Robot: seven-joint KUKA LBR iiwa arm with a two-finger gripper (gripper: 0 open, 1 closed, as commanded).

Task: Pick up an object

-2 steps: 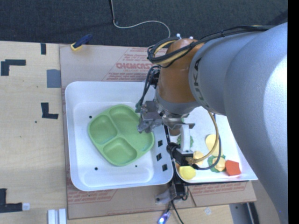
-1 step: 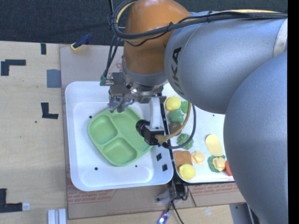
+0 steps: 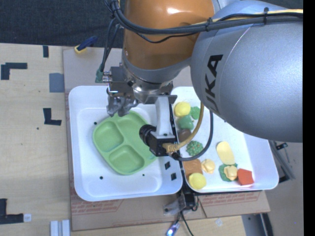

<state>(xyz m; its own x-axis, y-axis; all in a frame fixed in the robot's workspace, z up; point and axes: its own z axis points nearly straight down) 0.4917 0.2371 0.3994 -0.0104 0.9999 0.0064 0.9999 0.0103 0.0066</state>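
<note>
Green tray [image 3: 123, 144], with three compartments, lies tilted in the left bin [image 3: 83, 181], near its right wall. At the tray's upper edge is the gripper [image 3: 118, 108]; whether it is open or closed cannot be made out. Toy food pieces [image 3: 216, 163] sit scattered in the right bin [image 3: 268, 173]

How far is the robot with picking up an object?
Done: the arm has reached into the left bin. In hand: the end effector sits at the upper edge of the green divided tray, but a grasp is not visible. Left: lifting; the tray lies flat in the bin.
</note>
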